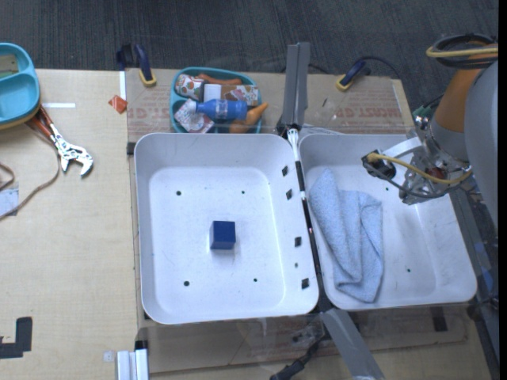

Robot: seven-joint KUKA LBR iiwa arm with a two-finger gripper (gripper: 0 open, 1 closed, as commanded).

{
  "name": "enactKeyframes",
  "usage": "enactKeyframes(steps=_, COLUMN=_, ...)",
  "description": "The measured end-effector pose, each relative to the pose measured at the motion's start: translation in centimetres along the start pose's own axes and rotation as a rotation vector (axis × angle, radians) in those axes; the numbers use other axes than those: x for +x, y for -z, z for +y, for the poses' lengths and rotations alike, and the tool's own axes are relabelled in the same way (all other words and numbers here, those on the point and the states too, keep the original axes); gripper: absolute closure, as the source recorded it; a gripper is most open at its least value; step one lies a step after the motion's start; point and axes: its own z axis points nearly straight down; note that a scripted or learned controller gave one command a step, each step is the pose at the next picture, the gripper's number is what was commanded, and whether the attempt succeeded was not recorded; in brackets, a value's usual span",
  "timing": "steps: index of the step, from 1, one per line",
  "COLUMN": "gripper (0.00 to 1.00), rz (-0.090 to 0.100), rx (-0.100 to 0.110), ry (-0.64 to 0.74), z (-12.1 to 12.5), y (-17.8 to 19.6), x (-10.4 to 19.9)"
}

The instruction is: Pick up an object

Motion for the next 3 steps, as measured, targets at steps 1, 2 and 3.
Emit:
enactKeyframes(steps=1, gripper=1.0, rz=0.003, rx=-0.002, ry=-0.018, z=0.0, y=6.6, x=4.3)
enactKeyframes(steps=2, gripper=1.0, rz=0.001, rx=-0.001, ry=-0.015, z=2.5, y=-0.5, x=3.9)
enactKeyframes(steps=3, gripper=1.0, rz=0.004, rx=-0.002, ry=-0.017, z=1.7, y=6.6, x=4.6)
